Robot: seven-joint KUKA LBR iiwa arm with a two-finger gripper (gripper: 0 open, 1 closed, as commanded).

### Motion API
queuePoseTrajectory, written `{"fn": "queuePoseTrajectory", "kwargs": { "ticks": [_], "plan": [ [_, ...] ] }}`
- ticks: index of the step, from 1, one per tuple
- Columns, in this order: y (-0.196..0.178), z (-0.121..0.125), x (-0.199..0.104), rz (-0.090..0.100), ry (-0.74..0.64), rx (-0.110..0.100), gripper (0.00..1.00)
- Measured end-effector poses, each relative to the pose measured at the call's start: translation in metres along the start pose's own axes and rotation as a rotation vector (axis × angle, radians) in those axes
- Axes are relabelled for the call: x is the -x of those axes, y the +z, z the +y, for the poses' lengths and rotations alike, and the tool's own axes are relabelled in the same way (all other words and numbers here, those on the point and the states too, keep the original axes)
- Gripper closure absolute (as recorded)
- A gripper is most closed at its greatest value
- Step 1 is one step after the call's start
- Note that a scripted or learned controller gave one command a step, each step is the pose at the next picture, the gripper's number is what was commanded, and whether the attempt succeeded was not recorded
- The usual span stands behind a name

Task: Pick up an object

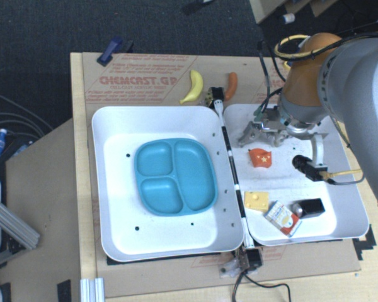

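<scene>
Gripper (259, 133) hangs over the far part of the right bin (346, 222), fingers spread, nothing between them. Nearest item: red block (260, 158), just beside and toward the camera; small, no clear long axis.

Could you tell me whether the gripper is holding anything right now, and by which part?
Nothing is held. The gripper hangs in the right bin above the red object, with nothing between its fingers.
</scene>
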State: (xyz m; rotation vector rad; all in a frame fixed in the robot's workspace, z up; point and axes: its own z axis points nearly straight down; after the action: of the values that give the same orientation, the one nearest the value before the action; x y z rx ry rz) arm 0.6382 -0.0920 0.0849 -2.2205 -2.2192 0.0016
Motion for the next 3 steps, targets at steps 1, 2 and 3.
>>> {"fn": "queuePoseTrajectory", "kwargs": {
  "ticks": [1, 2, 3],
  "plan": [
    [-0.010, 0.001, 0.000, 0.000, 0.000, 0.002, 1.00],
    [-0.010, 0.000, 0.000, 0.000, 0.000, 0.001, 0.00],
    [0.000, 0.006, -0.001, -0.001, -0.001, 0.003, 0.00]
  ]
}}
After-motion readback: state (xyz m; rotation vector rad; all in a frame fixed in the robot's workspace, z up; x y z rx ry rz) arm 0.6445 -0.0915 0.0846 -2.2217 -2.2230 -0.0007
